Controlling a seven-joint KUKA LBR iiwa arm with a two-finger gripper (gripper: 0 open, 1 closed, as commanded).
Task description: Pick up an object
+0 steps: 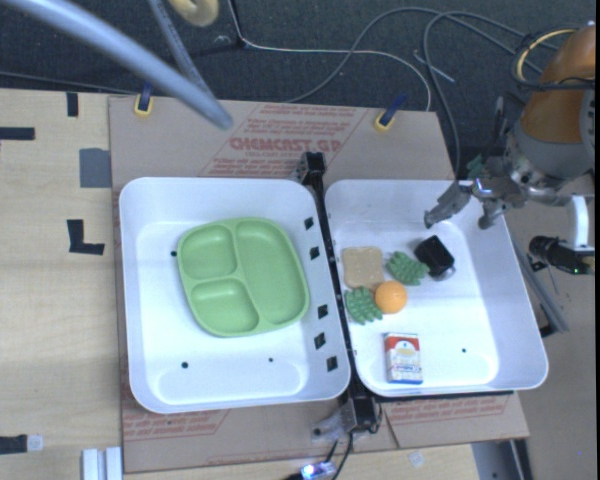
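Table (pixel 40 268) of pale wood fills the lower part of the camera view, with a brown cardboard sheet (pixel 280 138) lying on it under both bins; beyond its far edge the floor is dark, with thin cables trailing across it. Left bin (pixel 145 368), white and shallow, carries a green divided plate (pixel 242 275) lying flat and slightly turned, its three compartments bare; right bin (pixel 500 348) sits touching it along a black seam with small black clips. Arm (pixel 555 118), grey with its orange band high at the right edge, reaches in over the far right corner of the right bin; the hand (pixel 472 206) hangs above the bin's upper right part with its two fingers spread wide apart, nothing between them. Below and left of the hand, well apart from its fingertips, lie the bin's things in a loose cluster: a small carton (pixel 403 357), white with a red and blue face, lies alone toward the near side; a tan square sponge-like block (pixel 362 265) lies near the seam; a black blocky object (pixel 435 256) lies tilted at the cluster's right, just beside a green leafy piece (pixel 406 267); a second green leafy piece (pixel 363 305) lies below the tan block; an orange ball (pixel 390 297) sits between the two green pieces, touching the lower one.
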